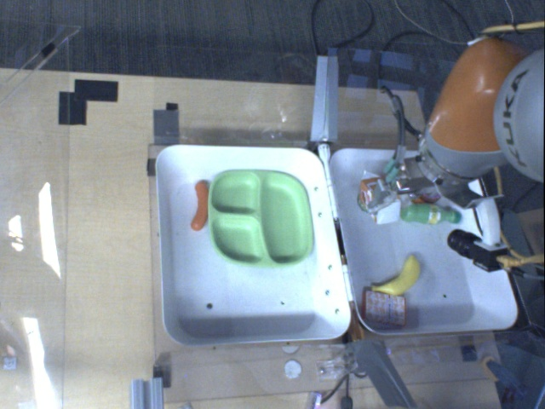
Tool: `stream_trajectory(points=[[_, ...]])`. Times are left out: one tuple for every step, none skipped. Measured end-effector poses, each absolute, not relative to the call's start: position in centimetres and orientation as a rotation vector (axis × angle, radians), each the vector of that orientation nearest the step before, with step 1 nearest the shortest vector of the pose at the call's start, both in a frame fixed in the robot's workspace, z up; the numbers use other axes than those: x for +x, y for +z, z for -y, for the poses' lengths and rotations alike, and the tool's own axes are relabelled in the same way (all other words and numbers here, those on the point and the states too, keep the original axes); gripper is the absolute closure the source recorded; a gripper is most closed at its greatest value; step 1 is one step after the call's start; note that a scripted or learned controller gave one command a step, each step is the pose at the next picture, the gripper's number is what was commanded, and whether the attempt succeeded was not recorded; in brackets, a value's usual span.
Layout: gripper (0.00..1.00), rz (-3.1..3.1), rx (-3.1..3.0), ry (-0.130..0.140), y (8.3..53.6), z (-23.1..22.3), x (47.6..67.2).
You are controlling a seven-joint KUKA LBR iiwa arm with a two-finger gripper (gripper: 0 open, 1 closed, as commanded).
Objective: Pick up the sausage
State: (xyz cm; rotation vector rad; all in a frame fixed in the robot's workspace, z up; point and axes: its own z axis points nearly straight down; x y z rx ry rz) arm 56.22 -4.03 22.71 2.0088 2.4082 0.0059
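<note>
Camera view: the sausage (200,205) is lying in the left bin (183,305), lengthwise along the left edge of the green divided tray (260,216), just beside that tray or touching it; the exact contact cannot be resolved. The tray is sitting in the upper middle of the left bin, with its three compartments facing up. The arm (477,100) is reaching in from the right, with its orange band showing above the right bin (443,313). The gripper (393,190) is hanging over the upper part of the right bin, well apart from the sausage; whether the claw is open or closed cannot be told, as its lower end is merging with the clutter beneath it. A green bottle (428,215) is lying on its side just beside the gripper. A banana (401,278) is lying lower in the right bin, and a small printed packet (386,308) is resting near that bin's lower left corner, just below the banana.
</note>
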Motion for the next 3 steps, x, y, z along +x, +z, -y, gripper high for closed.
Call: stream_trajectory(points=[[1.0,-2.846,1.31,0.004,22.3,12.0,56.5],[1.0,-2.995,0.933,0.003,12.4,13.6,59.8],[1.0,-2.984,0.96,0.004,17.6,9.5,52.9]])
